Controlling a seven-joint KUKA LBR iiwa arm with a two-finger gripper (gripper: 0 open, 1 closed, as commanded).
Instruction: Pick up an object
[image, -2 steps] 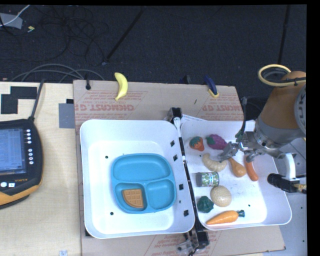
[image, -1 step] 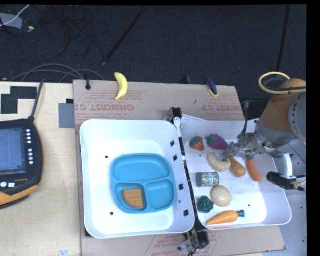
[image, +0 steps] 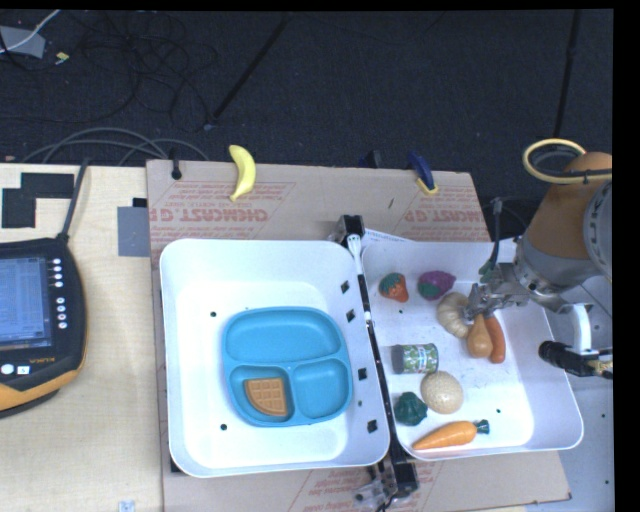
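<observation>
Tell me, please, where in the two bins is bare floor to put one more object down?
Left bin: bare strips lie around the blue tray, widest between its top edge and the far wall. Right bin: free floor lies right of the egg and carrot. The far half near the gripper is crowded.

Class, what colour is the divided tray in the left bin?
Light blue tray, camera view.

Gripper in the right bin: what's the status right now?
Gripper low over right bin, at orange sausage-shaped toy. No grasp visible. Beige garlic-like toy crowds alongside.
</observation>
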